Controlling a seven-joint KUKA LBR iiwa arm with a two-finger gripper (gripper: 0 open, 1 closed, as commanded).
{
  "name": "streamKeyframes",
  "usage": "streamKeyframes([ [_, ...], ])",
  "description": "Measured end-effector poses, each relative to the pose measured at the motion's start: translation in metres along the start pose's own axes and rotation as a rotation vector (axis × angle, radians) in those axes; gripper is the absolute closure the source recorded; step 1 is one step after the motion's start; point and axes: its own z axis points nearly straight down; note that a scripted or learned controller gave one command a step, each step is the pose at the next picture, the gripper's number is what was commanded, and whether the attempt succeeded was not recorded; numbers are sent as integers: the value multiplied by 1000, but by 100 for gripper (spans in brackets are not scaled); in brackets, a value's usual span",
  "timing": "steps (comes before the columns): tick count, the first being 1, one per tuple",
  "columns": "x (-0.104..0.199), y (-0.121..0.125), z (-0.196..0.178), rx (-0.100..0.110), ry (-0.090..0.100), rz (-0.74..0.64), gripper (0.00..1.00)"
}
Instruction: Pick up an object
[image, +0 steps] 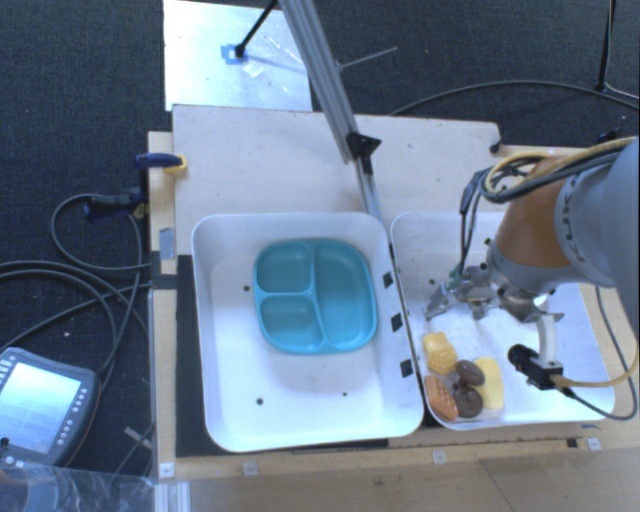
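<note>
small food-like pieces heaped in the right bin's near corner, untouched and not yet lifted, tool poised just beyond them, grip state impossible to tell, teal divided plate in the left bin.

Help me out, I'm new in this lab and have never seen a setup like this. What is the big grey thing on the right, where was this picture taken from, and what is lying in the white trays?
The grey thing with the orange band is a robot arm. It reaches in from the right, and its gripper hangs over the right bin. The camera is fixed above the bench, looking down at a slant. The left bin holds a teal plate with three compartments. In the near corner of the right bin lies a small pile of toy foods, yellow, orange and brown. The gripper is above the pile and apart from it, with nothing visibly held.
</note>
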Motion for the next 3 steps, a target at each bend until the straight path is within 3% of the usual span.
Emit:
streamKeyframes([
  [1, 0, 2, -13, -6, 0, 1, 100],
  [3, -19, 3, -119, -11, -2, 0, 100],
])
